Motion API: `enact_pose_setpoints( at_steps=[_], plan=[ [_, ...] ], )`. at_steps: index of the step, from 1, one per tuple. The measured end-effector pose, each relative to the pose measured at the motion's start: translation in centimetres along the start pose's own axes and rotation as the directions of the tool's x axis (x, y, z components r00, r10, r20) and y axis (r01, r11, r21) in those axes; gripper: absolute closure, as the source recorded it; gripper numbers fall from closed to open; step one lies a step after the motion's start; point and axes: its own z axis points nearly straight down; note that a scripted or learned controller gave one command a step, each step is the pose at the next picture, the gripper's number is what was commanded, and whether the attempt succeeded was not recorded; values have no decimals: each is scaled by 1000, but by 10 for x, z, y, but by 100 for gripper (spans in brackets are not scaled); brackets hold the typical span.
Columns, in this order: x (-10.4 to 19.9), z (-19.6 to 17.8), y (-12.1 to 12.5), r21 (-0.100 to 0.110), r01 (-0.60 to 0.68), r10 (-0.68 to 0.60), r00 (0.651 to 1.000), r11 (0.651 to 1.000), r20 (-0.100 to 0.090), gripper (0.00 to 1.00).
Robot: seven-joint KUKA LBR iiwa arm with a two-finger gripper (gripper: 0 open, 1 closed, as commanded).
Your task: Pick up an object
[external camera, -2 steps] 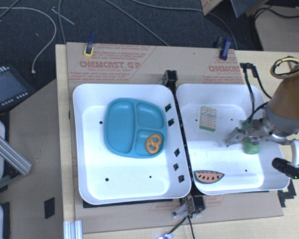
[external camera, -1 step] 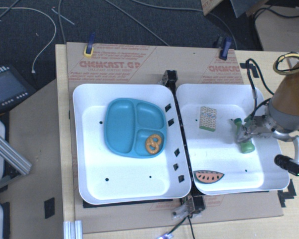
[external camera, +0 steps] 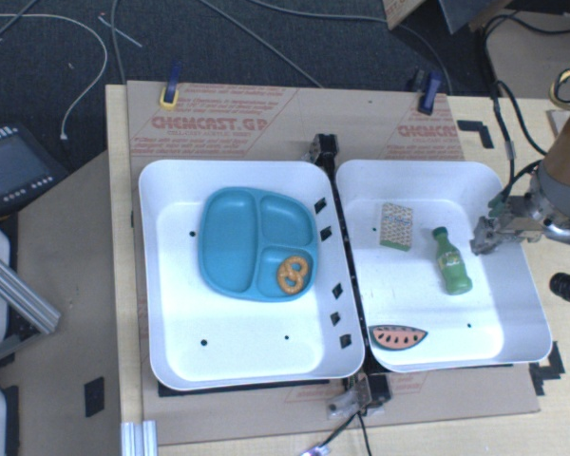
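Over the right bin's (external camera: pixel 513 331) right rim: grey arm (external camera: pixel 562 174) reaching in, wrist bent down, claw (external camera: pixel 492 232) low above the white floor. Claw state impossible to tell; nothing seen between its tips. Just left of the claw, inside that bin: green bottle (external camera: pixel 450 260), long axis running from cap at the far end to base at the near end, roughly crosswise to the arm's reach. Farther left: speckled sponge (external camera: pixel 395 226). Toward the bin's near edge: watermelon slice (external camera: pixel 398 337).
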Motion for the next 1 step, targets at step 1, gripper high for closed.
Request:
enact_pose_setpoints(
  at_steps=[1],
  plan=[
    [0, -39, 2, 1, 0, 0, 1000, 1000, -1, 100]
  ],
)
